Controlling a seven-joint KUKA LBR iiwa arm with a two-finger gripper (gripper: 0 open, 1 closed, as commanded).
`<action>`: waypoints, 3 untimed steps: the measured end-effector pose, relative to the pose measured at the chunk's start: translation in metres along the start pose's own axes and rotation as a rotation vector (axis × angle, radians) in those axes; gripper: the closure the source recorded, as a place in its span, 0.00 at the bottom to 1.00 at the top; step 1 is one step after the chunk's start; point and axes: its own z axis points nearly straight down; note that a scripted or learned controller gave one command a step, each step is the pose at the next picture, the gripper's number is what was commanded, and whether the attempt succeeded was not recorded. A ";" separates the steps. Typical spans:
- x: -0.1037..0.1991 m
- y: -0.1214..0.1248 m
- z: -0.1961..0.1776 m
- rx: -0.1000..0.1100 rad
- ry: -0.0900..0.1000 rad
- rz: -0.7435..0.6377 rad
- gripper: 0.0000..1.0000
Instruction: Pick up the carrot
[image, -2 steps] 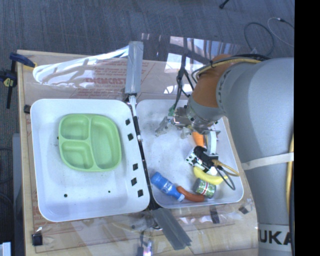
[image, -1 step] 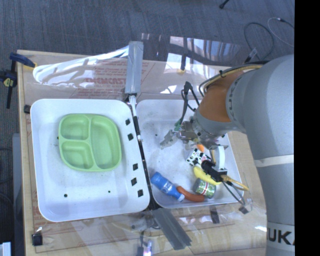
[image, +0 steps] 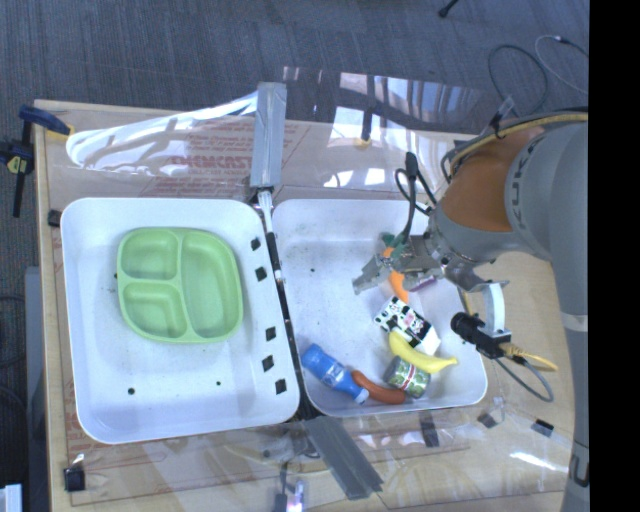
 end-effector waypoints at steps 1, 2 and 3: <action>-0.004 0.037 0.067 0.000 0.000 -0.045 0.00; -0.004 0.038 0.056 0.000 -0.001 -0.049 1.00; -0.004 -0.013 0.051 0.001 0.001 -0.014 1.00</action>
